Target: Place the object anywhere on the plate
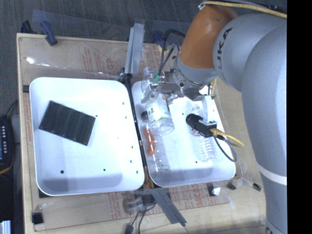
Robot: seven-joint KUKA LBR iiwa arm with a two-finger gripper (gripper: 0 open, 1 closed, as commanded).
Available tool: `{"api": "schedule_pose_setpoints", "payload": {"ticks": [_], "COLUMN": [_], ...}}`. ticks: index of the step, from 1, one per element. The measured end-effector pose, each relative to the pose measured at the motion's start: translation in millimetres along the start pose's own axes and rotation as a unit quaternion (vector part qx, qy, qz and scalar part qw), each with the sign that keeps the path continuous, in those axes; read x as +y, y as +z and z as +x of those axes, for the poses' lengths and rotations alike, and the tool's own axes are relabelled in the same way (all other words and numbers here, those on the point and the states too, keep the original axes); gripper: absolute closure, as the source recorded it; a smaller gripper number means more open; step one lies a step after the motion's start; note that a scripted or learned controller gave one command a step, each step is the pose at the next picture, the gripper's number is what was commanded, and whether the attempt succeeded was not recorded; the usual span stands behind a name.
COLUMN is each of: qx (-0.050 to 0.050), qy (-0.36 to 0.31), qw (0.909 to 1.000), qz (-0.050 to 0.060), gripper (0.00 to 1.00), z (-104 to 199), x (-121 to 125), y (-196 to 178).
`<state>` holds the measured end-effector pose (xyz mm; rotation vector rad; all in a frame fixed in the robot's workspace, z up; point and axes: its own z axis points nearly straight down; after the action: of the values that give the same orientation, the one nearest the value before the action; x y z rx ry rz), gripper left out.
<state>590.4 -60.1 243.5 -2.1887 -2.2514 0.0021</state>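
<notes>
Over right bin (229, 167), claw (163, 92) sits above clear bottle (158, 117); can't tell its state. Bottle lies in that bin. Dark plate (67, 122) in left bin (44, 179).

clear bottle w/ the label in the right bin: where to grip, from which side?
Likely across the body of the clear bottle, at the labelled middle, coming straight down. It lies on its side, pointing roughly toward the near wall of the right bin, so the claw should close across its width.

Dark ribbed plate (67, 122) lies flat, tilted, in left bin (44, 179)
</notes>
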Motion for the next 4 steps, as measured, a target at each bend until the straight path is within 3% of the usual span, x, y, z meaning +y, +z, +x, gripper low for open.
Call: {"api": "schedule_pose_setpoints", "payload": {"ticks": [1,2,3,4], "qx": [0.000,0.000,-0.001,-0.001], "qy": [0.074,0.255,0.238,0.191], "qw": [0.9972,0.9671,0.9713,0.9816], "qz": [0.003,0.000,0.003,0.003], "gripper": [1.00,1.00,1.00,1.00], "z": [66,19,106,258], "x": [5,15,2,19], "y": [22,-55,3,46]}}
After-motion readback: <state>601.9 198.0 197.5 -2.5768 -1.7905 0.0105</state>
